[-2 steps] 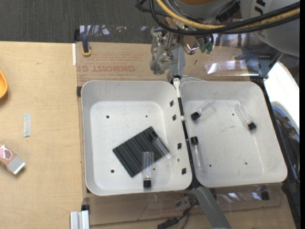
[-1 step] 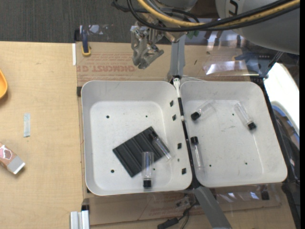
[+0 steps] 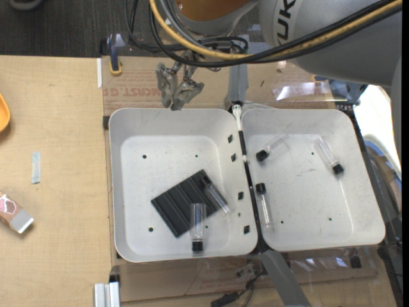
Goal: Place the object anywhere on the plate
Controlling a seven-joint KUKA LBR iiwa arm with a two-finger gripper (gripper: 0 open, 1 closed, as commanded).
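at the near edge of the left bin (image 3: 121, 190) a clear tube (image 3: 197, 228) with a black cap lies along the view's depth, its cap toward the front wall and its far end overlapping the near corner of the plate (image 3: 179, 203). the plate is a dark, ribbed rectangle lying flat and turned at an angle on the bin floor, in the near right part of that bin. a second clear tube (image 3: 216, 196) lies slantwise over the plate's right edge, its black cap on the plate's far corner. so both of these tubes touch the plate, each only partly on it.

in the right bin (image 3: 367, 190), a tube (image 3: 263, 204) lies close to the left wall, cap at its far end. further back sit a short tube (image 3: 271, 149) near the left side and another tube (image 3: 330, 157) toward the right, well apart from each other.

out on the surface (image 3: 57, 107) to the left lie a small wrapped item (image 3: 15, 214), a thin grey strip (image 3: 36, 168) and, at the edge of the view, an orange piece (image 3: 3, 117).

farthest back, the end effector (image 3: 177, 93) hangs just beyond the far rim of the left bin, over cardboard. its fingers look drawn close together at the tips and pinch nothing.
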